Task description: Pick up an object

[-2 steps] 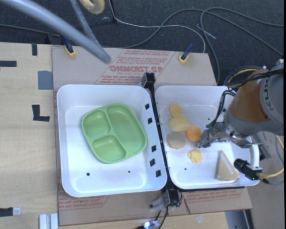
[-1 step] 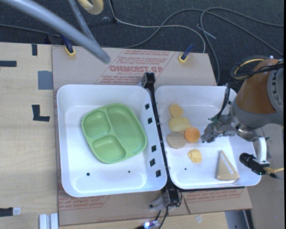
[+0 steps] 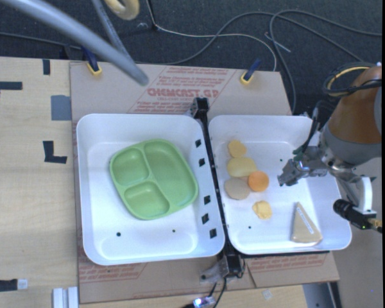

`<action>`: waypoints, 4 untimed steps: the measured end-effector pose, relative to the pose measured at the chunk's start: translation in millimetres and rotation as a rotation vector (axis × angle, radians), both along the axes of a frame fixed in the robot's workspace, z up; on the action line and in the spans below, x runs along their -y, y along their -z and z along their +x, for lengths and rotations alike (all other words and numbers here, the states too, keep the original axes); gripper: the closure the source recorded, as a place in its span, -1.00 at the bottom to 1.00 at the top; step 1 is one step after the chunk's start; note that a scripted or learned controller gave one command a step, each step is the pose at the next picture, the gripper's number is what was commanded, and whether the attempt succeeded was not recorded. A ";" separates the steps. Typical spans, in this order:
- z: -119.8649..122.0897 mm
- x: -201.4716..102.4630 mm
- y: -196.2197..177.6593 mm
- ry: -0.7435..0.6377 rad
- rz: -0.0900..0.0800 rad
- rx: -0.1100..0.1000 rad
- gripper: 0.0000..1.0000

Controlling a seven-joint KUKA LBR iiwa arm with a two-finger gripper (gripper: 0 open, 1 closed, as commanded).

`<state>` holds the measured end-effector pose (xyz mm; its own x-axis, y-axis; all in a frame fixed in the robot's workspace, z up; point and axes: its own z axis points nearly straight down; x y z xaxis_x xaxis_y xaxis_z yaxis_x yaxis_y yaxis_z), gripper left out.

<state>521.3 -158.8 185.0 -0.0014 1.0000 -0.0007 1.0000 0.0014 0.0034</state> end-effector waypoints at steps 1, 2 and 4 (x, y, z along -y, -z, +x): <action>1.1 -0.4 -32.2 0.000 0.000 -0.001 1.00; 8.2 -58.0 -26.3 -0.005 0.002 -0.004 1.00; 27.6 -178.7 -23.4 -0.006 0.002 -0.005 1.00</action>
